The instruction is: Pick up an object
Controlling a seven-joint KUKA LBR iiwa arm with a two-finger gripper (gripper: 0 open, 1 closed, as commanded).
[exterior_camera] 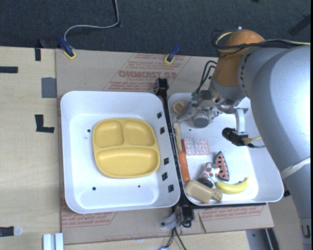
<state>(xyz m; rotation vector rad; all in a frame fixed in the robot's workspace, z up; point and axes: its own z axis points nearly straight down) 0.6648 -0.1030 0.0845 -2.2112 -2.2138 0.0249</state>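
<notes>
- The gripper (199, 114) hangs at the upper left of the right bin (261, 165); its opening cannot be told.
- A banana (232, 186) lies at lower right.

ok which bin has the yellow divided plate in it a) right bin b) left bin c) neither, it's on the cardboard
b, the yellow divided plate lies inside the left bin, while the right bin holds the banana and other small items.
</notes>
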